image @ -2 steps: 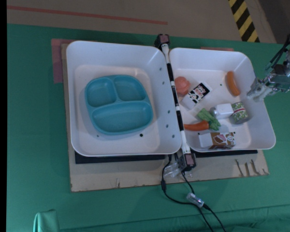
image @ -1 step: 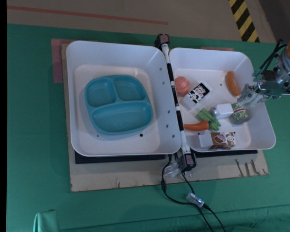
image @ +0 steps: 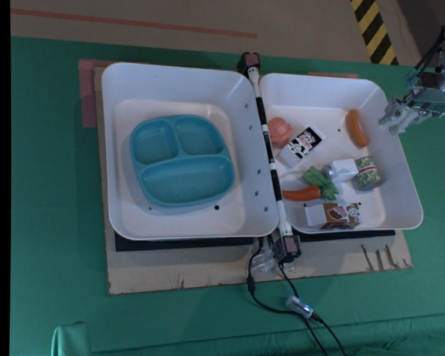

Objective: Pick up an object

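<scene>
One gripper (image: pixel 397 121) hangs over the right bin's (image: pixel 386 99) right rim, its fingers apart and gripping nothing. The nearest pick, an orange sausage (image: pixel 357 127), lies just toward the bin's middle from them, its long axis running roughly front to back.

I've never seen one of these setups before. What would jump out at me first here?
Probably the blue divided plate, lying alone in the left white bin. Next, the jumble of toy food in the right white bin: a carrot near the middle divider, an orange sausage-shaped piece towards the far right side, and a small cow-print carton. The robot's gripper hangs over that bin's right rim.
</scene>
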